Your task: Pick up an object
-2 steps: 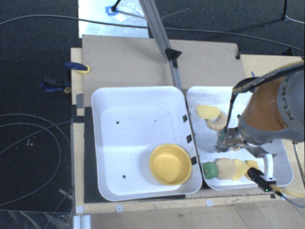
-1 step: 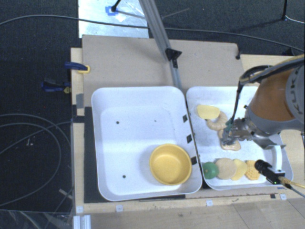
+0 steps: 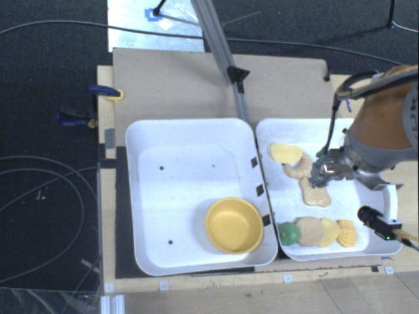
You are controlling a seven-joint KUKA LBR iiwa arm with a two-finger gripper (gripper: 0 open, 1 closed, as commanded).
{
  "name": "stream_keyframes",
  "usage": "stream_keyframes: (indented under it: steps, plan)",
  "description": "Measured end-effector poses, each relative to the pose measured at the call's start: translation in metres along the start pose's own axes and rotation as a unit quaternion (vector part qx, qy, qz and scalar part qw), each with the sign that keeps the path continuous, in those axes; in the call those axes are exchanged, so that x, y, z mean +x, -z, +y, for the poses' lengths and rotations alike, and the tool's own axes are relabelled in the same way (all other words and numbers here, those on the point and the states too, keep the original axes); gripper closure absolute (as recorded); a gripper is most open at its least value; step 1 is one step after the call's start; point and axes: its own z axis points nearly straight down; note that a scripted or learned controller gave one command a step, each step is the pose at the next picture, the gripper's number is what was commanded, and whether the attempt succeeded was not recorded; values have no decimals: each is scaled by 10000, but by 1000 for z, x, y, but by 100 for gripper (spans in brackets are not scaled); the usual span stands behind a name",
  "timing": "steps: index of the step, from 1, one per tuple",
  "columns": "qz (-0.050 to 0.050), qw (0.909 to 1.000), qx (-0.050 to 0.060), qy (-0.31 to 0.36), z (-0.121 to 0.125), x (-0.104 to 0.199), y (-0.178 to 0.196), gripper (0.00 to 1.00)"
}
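Yellow bowl (image 3: 234, 224) sits well left of gripper (image 3: 319, 176), which is low over tan toy (image 3: 315, 193); grip state unclear, prob. nothing lifted yet.

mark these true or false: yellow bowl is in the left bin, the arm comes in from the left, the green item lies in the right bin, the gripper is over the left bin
1. The yellow bowl sits in the left bin. True.
2. The arm comes in from the left. False: it reaches in from the right.
3. The green item lies in the right bin. True.
4. The gripper is over the left bin. False: it is over the right bin, at the beige piece.
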Motion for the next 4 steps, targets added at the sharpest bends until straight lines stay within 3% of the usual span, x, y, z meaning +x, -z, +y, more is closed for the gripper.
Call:
stream_keyframes:
  steps: [1, 4]
  plan:
    - [2, 10000, 15, -2, 2, 0, 18, 100]
    - [16, 10000, 31, 31, -21, 157, 27, 100]
